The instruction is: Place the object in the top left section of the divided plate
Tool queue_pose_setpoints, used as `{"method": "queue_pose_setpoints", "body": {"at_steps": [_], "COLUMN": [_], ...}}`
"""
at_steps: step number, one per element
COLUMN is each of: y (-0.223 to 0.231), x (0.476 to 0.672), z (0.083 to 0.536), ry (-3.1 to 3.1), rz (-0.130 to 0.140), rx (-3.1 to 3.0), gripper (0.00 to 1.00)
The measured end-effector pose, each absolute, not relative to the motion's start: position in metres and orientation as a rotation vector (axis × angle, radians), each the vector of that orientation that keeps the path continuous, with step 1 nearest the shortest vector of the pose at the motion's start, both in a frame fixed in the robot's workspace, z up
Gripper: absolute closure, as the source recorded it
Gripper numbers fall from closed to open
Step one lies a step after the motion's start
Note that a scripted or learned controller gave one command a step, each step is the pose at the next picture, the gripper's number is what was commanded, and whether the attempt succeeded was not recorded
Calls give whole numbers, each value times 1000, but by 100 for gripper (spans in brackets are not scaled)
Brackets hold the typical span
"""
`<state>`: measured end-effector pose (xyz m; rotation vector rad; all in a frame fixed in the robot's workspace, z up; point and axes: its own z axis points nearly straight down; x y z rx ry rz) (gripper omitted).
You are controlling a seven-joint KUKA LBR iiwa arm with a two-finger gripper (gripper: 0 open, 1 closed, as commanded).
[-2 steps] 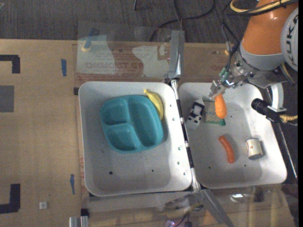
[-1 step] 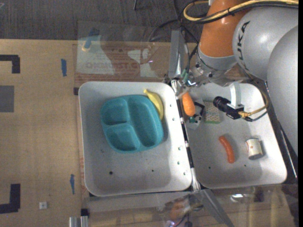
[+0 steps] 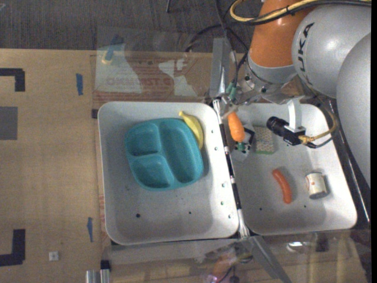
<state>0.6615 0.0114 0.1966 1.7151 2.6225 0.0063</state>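
A teal divided plate (image 3: 165, 153) lies in the left bin (image 3: 118, 205). Its top left section holds nothing, and a yellow banana (image 3: 194, 127) rests against its upper right rim. An orange carrot (image 3: 235, 127) sits at the left edge of the right bin (image 3: 330, 217), close to the wall between the bins. My gripper (image 3: 241, 144) reaches down from the orange-banded wrist (image 3: 274, 34) to right at the carrot's lower end. The arm's body hides how the two meet.
In the right bin are a green sponge (image 3: 265, 140) beside the gripper, a red-orange sausage (image 3: 283, 186) and a small white can (image 3: 316, 183). A black cabled part (image 3: 283, 128) juts from the arm. The raised divider (image 3: 230, 181) separates the bins.
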Motion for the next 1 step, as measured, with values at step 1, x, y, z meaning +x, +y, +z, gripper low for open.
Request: {"method": "queue_pose_setpoints", "body": {"at_steps": [1], "y": [82], "x": [667], "z": [213], "ry": [2738], "rz": [5], "rx": [1529], "gripper": [100]}}
